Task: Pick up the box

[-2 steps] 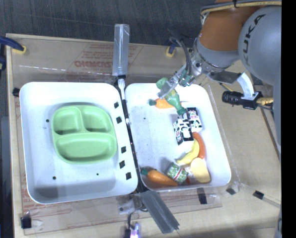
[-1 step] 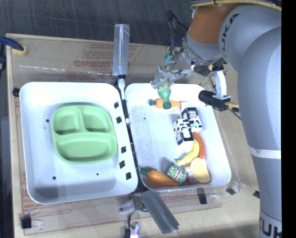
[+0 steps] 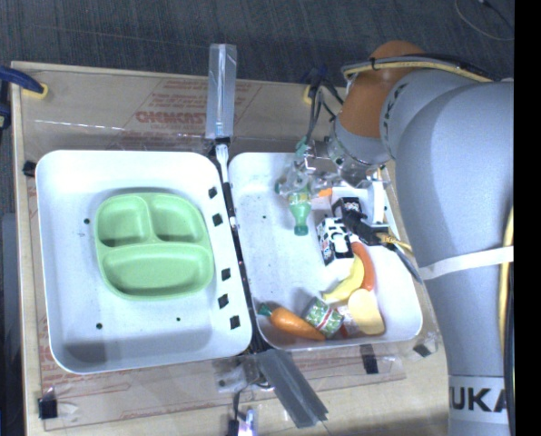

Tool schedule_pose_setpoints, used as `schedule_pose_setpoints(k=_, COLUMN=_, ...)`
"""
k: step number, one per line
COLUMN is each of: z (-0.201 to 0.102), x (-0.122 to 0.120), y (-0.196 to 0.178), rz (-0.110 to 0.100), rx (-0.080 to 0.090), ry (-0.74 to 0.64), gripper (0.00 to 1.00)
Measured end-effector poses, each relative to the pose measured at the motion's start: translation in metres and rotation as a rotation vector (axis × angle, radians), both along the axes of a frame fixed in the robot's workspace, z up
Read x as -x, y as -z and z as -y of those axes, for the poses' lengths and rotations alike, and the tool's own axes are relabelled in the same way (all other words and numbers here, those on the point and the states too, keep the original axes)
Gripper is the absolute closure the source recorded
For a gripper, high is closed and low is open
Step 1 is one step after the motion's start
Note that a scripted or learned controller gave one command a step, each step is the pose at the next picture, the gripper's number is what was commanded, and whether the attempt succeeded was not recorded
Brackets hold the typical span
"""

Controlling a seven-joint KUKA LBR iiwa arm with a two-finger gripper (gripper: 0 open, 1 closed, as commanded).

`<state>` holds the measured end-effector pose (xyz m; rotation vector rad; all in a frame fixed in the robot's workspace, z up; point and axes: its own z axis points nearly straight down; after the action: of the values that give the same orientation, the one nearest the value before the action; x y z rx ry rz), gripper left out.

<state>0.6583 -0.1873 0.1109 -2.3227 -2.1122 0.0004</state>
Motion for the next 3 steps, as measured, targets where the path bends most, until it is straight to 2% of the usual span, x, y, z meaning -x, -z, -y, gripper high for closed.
schedule_pose_setpoints(k=1, z=-0.001, x=0.001, y=0.003, rz=-0.006, rx=-0.001, ry=-0.001, gripper=0.0)
schedule_pose_setpoints(k=2, z=-0.002, x=0.001, y=-0.003, rz=-0.013, rx=-0.003, ry=-0.008, gripper=1.0)
schedule_pose_setpoints(k=3, z=-0.02, x=0.105, y=0.02, rz=-0.007, rx=-0.003, ry=-0.289, gripper=1.0)
